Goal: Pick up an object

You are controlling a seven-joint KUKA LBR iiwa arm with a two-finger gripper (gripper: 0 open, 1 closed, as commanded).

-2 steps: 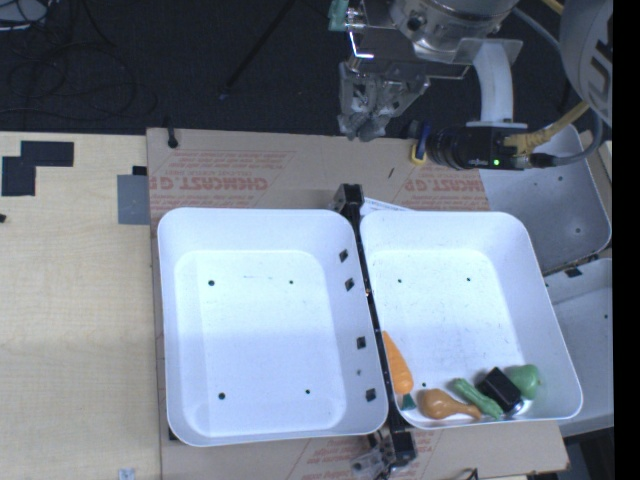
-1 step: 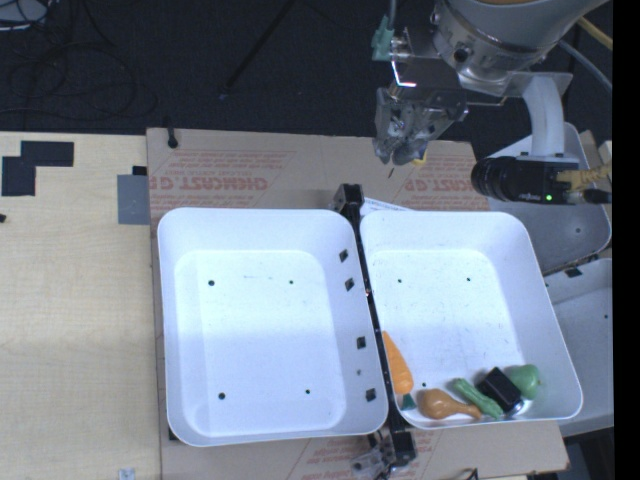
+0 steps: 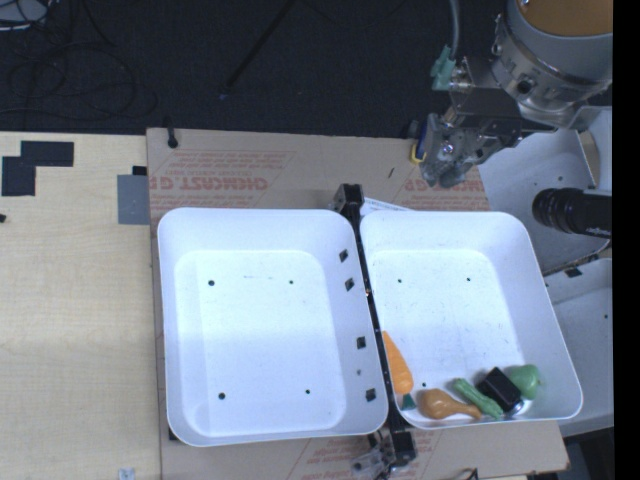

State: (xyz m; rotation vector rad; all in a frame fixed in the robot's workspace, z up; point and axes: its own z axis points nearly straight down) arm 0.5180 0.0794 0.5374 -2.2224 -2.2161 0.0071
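Hovering above right bin's (image 3: 540, 268) far edge, gripper (image 3: 447, 173) jaw state impossible to tell. Resting in near corner: orange carrot (image 3: 398, 364), likely light, smooth plastic; best pinched across middle.

The cardboard sheet (image 3: 250, 168) bears inverted red lettering reading roughly "CHEMCRZT".

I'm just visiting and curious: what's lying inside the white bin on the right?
In the right bin's near corner lie an orange carrot-like piece, a tan piece, green pieces and a black block. The block lies over a green piece, hiding part of it.
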